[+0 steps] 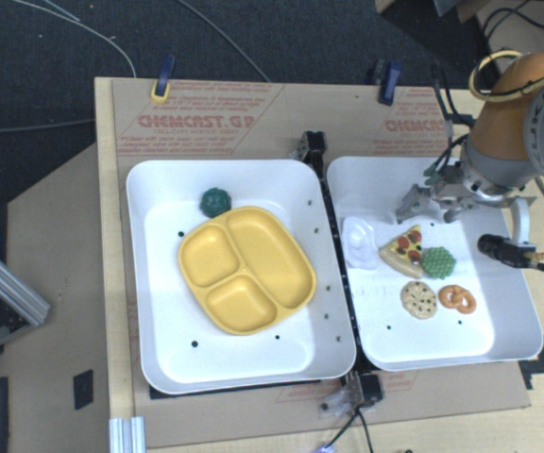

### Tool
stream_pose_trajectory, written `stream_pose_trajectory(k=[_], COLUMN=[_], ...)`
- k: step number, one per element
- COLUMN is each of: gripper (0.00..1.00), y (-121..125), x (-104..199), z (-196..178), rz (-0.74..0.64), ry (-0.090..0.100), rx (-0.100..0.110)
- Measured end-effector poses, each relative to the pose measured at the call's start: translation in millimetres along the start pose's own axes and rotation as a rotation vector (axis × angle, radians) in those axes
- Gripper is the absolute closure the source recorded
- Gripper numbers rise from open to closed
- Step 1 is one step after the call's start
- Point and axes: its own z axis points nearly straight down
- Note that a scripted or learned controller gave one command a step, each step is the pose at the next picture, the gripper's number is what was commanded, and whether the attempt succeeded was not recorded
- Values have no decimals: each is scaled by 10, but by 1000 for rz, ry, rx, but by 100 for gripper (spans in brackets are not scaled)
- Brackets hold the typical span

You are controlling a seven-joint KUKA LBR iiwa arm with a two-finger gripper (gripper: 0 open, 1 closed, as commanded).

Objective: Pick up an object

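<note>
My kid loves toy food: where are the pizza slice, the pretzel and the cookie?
pizza slice (403, 250), camera view, middle of its topped face
pretzel (457, 299), camera view, centre of its loops
cookie (419, 300), camera view, middle of its top

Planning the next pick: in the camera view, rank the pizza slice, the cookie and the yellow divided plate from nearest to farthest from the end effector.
1. Pizza slice, right bin, just below the end effector.
2. Cookie, right bin, lower.
3. Yellow divided plate, left bin.
</note>
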Motion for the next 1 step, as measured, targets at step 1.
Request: stream_pose_trajectory(k=[1], gripper=[100], y=[21], x=[-3], z=[-150], rz=[0], ry=[-2], rx=[-9])
